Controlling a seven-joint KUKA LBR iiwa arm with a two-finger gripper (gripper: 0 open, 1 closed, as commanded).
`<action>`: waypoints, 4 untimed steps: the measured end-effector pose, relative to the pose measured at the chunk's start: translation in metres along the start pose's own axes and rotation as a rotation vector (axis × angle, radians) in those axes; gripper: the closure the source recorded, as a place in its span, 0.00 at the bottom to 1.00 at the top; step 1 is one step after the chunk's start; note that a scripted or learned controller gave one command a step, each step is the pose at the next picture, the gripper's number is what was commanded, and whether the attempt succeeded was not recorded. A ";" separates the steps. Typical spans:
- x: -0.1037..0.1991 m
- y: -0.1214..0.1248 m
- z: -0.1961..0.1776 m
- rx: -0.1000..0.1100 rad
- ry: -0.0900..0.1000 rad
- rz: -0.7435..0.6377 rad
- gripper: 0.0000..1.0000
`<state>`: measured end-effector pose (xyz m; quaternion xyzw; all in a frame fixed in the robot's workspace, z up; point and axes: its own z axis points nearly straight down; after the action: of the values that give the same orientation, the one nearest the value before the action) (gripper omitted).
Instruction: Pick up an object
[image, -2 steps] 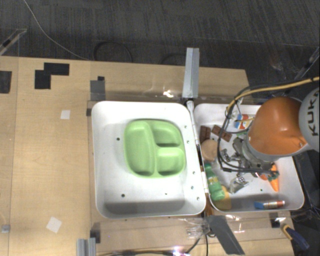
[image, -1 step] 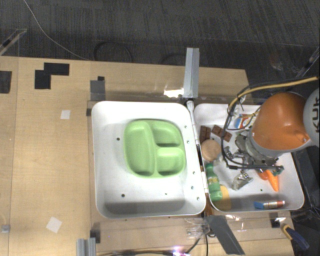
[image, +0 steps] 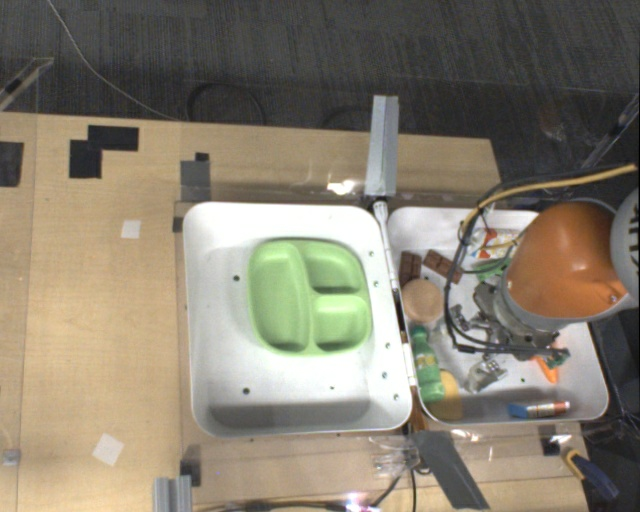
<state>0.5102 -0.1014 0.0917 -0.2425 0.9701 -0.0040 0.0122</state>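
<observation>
The arm's orange wrist band (image: 562, 262) hangs low over the right bin (image: 592, 395). Below it the gripper (image: 487, 373) points down at the bin floor near the middle of the bin. Around it lie a green bottle (image: 427, 365) with a yellow object (image: 447, 384) beside it, a round tan piece (image: 421, 298), brown blocks (image: 423, 264), a small orange piece (image: 548, 369) and a blue-and-red marker (image: 538, 408). Nothing shows between the fingers.
The left bin (image: 215, 400) holds a green divided plate (image: 307, 295). A metal post (image: 382, 150) stands behind the divider between the bins. Cables (image: 470, 230) loop off the wrist over the back of the right bin.
</observation>
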 end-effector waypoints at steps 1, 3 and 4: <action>-0.020 -0.036 -0.004 -0.011 0.010 -0.295 0.00; 0.045 -0.061 0.001 -0.002 0.003 -0.185 0.00; 0.049 -0.073 0.001 -0.004 0.003 -0.284 0.00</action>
<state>0.5011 -0.1891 0.0906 -0.3774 0.9260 -0.0041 0.0094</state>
